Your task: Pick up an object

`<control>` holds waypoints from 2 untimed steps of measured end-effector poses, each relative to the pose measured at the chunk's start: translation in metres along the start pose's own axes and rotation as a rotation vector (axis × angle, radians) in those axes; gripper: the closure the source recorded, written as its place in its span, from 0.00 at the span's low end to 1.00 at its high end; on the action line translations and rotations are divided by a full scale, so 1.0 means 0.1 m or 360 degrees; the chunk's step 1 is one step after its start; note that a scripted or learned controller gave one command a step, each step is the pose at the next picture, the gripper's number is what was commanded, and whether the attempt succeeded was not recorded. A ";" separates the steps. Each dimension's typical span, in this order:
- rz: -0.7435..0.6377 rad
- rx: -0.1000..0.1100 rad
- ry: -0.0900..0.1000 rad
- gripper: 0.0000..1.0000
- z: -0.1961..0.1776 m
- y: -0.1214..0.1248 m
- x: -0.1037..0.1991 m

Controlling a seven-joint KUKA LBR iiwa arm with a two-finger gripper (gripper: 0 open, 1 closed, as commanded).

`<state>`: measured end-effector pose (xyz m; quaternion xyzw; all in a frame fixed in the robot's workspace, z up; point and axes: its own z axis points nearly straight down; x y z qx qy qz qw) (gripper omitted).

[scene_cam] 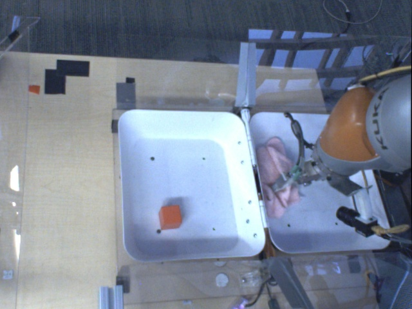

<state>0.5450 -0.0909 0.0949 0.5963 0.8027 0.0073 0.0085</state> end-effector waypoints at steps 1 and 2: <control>-0.0006 -0.0018 -0.0001 1.00 -0.13 0.05 0.02; -0.0197 0.0023 0.0005 1.00 -0.89 0.93 -0.11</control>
